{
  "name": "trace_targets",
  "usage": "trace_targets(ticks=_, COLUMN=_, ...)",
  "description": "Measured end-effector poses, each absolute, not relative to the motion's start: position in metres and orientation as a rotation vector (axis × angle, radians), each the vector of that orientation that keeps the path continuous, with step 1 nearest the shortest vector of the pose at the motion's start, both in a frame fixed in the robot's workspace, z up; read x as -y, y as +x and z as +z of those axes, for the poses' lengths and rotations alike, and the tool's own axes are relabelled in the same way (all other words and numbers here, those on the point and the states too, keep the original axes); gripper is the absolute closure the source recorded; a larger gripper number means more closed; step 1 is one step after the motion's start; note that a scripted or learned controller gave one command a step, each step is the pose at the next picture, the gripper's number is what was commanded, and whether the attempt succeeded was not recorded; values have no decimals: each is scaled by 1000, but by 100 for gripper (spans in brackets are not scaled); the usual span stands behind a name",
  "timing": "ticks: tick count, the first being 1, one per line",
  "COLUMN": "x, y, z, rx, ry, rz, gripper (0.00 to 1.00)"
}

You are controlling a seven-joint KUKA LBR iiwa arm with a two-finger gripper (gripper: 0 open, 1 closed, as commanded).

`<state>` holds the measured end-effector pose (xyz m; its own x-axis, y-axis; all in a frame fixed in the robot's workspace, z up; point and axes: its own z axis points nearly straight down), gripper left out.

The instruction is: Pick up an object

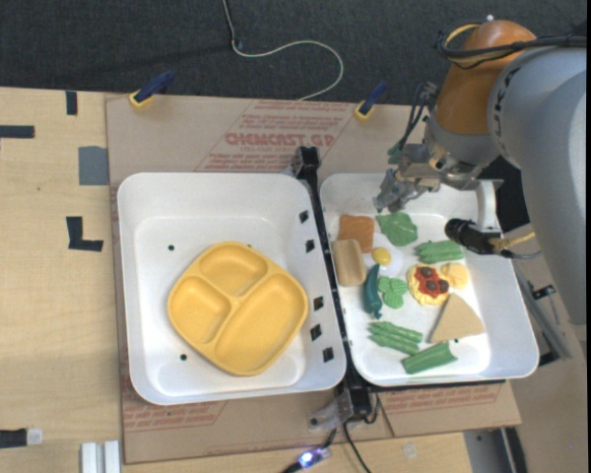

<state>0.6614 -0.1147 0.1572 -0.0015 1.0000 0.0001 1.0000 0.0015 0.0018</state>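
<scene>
over the right bin's (512, 363) far edge hangs the claw (392, 197), honestly can't tell its state, just above the green leafy toy (400, 229).

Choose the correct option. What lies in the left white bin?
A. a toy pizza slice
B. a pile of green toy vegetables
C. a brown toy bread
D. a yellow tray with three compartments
D: the yellow tray with three compartments lies in the left bin, while the green vegetables and the other toy food lie in the right bin.
</scene>
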Motion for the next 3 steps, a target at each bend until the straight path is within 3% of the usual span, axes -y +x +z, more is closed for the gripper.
trace_targets(ticks=1, x=120, y=653, z=212, rx=-2221, ry=2220, rz=1, gripper=100)
trace_targets(ticks=2, x=119, y=654, z=224, rx=-2224, ry=2222, rz=-1, gripper=100)
trace_targets(ticks=3, x=73, y=668, z=230, rx=-2230, ry=2217, rz=0, gripper=100)
